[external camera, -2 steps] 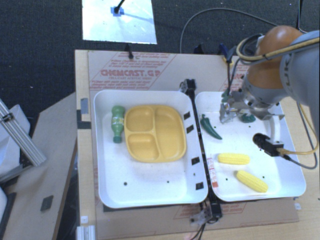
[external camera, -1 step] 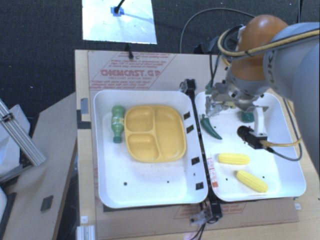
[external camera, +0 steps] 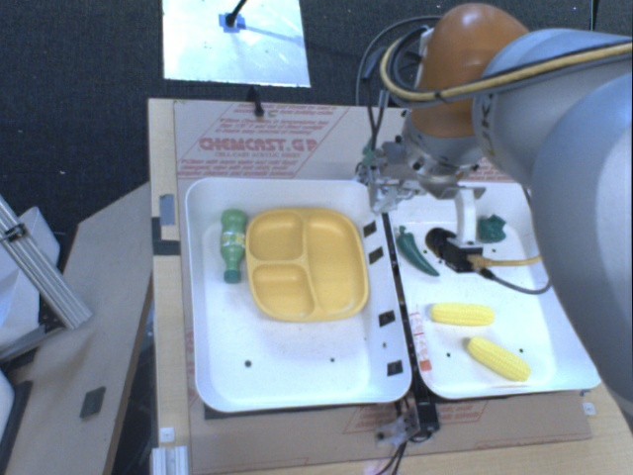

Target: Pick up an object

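closest to the lens, the grey arm with its orange band [external camera: 465, 57] reaches in from the right. its gripper [external camera: 388, 198] hangs low over the seam where the two shallow white bins [external camera: 297, 389] meet; how wide it stands cannot be told, and nothing shows in it. just beside lies a dark green plastic pepper [external camera: 415, 251], likely the target. further out, two yellow corn cobs [external camera: 462, 314], a yellow divided plate [external camera: 305, 263] and a green bottle [external camera: 232, 245] lie loose for picking.

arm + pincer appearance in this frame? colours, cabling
Bulky, rounded grey arm with a glossy orange band above the wrist. Yellow and dark cables loop alongside the band. The pincer is small, silvery metal hardware below it.
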{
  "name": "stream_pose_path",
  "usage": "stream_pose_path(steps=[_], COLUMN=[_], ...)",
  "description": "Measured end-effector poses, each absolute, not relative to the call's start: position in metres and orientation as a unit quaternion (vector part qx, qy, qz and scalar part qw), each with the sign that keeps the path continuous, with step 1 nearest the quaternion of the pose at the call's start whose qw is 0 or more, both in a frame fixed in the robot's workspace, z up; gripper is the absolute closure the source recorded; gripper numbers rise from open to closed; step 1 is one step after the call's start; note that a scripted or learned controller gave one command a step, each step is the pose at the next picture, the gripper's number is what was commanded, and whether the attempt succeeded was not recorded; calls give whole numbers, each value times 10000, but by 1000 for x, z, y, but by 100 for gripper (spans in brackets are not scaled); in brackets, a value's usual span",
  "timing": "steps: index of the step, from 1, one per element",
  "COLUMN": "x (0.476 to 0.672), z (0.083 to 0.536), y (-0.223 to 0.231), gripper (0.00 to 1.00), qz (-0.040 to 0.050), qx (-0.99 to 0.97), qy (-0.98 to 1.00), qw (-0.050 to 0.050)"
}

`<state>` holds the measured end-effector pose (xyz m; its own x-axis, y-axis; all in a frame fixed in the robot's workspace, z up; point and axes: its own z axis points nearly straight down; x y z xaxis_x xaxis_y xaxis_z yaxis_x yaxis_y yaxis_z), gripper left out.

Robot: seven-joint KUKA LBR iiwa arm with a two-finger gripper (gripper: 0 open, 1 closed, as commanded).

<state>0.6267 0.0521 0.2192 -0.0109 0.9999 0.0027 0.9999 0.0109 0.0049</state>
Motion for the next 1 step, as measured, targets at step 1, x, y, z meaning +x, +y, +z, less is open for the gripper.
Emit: stream_pose_path(steps=[1], x=[634], z=[230], y=[101], gripper=[100], qz=[24], qx=[7034], qy=[7108], qw=[4])
